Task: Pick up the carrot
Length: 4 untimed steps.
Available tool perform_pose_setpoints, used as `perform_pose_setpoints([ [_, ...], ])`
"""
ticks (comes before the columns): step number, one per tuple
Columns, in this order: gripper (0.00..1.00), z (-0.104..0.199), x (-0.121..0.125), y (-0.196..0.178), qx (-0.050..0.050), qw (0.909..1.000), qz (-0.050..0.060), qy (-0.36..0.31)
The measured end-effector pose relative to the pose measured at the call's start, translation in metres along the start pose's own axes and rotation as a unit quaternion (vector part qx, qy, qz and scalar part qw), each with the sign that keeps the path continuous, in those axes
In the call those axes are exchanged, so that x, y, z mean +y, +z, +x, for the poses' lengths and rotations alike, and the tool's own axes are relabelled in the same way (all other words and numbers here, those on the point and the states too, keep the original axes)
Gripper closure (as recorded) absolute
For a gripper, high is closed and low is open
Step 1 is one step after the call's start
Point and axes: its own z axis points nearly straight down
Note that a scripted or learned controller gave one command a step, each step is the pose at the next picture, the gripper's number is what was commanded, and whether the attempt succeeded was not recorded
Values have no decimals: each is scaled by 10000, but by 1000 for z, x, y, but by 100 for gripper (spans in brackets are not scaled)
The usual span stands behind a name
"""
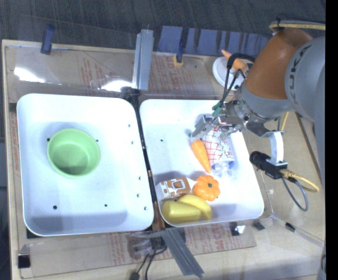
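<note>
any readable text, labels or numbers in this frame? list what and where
None can be read.
Red printing on the bench behind the bins: too blurred to read.
Red printing on the bench strip in front of the right bin: too blurred.
Small brown-and-white carton beside the orange pumpkin: printed face, too small to read.
Red-checked wrapper beside the carrot: pattern, no legible words.

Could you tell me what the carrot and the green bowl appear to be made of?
The carrot looks like moulded plastic: uniform orange, smooth, faintly glossy, probably a toy. The green bowl also seems plastic: even pale green, with a matte to satin sheen and a soft rim. Neither can be confirmed from appearance alone.
</note>
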Motion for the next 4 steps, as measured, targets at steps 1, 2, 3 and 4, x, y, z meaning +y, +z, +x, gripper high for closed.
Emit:
perform_pose_setpoints([
  [1, 0, -20, 11, 120, 16, 9873, 13, 1592],
  [2, 100, -19, 11, 110, 25, 9876, 26, 1566],
  [3, 0, -19, 12, 110, 26, 9877, 25, 1564],
  [4, 0, -17, 41, 134, 5, 9970, -17, 772],
])
